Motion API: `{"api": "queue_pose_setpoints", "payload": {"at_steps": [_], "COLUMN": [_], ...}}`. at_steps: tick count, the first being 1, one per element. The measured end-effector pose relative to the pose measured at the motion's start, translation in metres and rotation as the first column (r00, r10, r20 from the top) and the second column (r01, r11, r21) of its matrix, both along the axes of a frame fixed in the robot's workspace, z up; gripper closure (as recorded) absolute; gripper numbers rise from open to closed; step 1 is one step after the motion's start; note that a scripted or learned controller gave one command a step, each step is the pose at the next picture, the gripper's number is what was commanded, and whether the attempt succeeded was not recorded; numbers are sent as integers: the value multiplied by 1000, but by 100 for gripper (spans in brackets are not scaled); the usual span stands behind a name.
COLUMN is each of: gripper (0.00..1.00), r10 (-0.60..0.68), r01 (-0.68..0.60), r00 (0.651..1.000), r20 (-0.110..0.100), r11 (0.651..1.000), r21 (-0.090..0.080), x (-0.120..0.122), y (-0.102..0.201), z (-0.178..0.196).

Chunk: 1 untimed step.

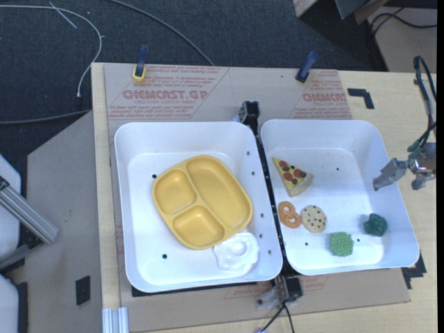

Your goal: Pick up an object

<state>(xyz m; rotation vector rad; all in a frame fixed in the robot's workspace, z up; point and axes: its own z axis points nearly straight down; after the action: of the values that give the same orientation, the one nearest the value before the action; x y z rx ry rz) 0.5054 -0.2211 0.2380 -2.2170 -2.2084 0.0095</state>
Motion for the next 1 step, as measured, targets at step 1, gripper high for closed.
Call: {"api": "queue_pose_setpoints", "payload": {"at_steps": [1], "gripper": [0], "r10": [4], "r01": [-4], "r00": [1000], "r20": [12], "r11": [1000], "r21": [-4], "x": [3], "y": [1], "z": [6]}}
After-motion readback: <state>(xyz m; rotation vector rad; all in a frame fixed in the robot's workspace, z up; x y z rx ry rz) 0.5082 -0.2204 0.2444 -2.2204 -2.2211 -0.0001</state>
